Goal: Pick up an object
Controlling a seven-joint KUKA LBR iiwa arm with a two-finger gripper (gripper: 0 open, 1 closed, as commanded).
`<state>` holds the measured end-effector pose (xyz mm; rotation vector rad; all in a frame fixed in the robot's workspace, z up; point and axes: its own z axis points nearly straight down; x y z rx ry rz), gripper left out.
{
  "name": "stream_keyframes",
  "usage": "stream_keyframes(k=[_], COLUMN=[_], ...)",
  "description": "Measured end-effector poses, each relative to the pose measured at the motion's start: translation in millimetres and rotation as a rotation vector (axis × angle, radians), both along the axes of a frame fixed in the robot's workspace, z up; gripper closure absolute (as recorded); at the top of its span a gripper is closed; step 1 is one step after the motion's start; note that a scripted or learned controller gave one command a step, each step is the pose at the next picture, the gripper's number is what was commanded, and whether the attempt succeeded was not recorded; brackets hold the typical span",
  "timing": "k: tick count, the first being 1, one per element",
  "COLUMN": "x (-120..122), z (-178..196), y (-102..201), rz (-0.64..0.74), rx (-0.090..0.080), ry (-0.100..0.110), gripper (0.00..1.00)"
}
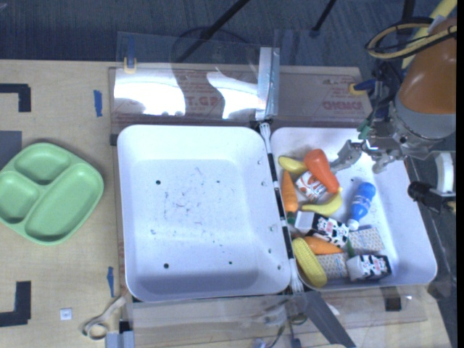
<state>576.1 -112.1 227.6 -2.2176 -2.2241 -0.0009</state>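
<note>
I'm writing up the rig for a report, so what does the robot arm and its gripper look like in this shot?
The arm is grey with a broad orange band above the wrist. Yellow and black cables loop over its top. The gripper is a metallic grey assembly with small dark fittings, reaching over the right bin.

The two bins [192,151] look like smooth white plastic, the left one scuffed. The green tray [49,191] is matt plastic; the worktop [65,93] pale wood.

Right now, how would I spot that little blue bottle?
Find the right-hand white bin, the one crowded with toy food. The bottle lies near its middle, right of the bananas. It is the only blue thing among orange, yellow and white neighbours.
</note>
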Motion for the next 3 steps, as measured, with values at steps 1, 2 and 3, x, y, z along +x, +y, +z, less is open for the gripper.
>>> stream_keyframes(k=[1, 2, 3], x=[-9.0, -26.7, -27.5], z=[-90.6, -133.6, -124.2], y=[-68.8, -95.3, -98.3], rz=[0.066, 0.066, 0.062], rx=[-0.001, 0.006, 0.001], ry=[-0.001, -0.005, -0.006], gripper=[0.00, 0.00, 1.00])
